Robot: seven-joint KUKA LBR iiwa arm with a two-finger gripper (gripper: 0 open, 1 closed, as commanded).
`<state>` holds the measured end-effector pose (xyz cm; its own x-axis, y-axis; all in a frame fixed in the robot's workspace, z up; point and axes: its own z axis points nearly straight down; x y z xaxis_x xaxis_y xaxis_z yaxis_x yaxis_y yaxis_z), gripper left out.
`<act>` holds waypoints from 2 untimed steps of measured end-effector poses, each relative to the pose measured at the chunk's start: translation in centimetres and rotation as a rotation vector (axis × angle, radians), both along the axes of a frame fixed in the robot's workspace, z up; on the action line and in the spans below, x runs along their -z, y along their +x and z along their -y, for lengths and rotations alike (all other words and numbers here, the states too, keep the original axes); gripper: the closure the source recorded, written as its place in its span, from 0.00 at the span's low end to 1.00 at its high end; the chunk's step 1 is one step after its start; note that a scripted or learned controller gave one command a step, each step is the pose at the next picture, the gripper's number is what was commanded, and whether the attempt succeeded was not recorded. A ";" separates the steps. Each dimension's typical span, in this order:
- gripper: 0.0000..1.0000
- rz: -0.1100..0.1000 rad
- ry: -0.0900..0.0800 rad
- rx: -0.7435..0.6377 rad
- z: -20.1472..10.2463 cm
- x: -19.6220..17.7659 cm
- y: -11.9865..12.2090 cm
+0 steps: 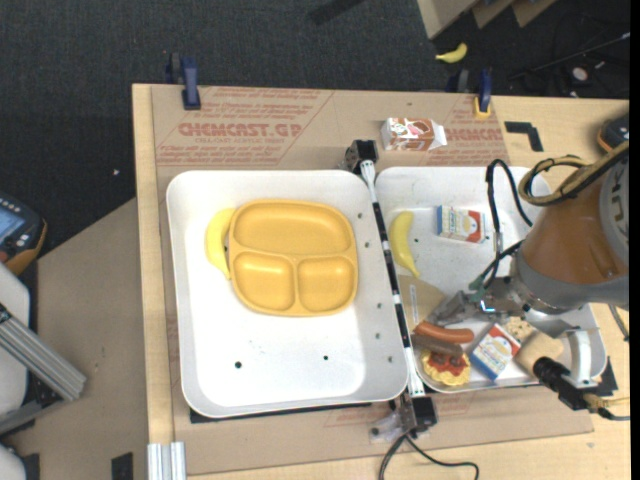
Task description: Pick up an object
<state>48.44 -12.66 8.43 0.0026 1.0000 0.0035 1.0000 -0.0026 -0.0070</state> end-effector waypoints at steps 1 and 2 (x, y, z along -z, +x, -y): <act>0.00 0.020 -0.009 -0.007 3.0 -0.2 12.7; 0.00 -0.002 0.012 -0.004 9.5 -0.1 14.5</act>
